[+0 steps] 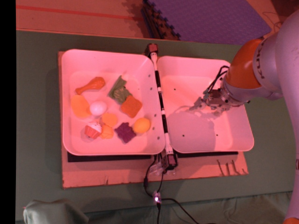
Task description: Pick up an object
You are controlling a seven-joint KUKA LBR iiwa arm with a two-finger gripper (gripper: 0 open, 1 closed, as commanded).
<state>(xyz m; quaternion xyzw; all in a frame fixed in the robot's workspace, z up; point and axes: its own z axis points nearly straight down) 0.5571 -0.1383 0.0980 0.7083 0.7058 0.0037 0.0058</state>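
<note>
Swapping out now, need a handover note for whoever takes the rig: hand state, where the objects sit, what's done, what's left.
Hand: over the right bin, nothing seen held.
Objects: all in the left bin: drumstick, white egg, cupcake, purple piece, orange waffle, green piece, yellow lemon, a few more orange pieces.
Done: no pick yet.
Left: move across to the left bin, grasp one object, lift it.

smooth, faintly glossy plastic in both white bins [187, 146]. matt, plastic-looking toy food [110, 108] in the left one. rough brown board [93, 174] beneath. dull green cloth [37, 125] over the bench. textured purple foam mat [201, 8] behind. glossy orange band [243, 69] on the arm.
</note>
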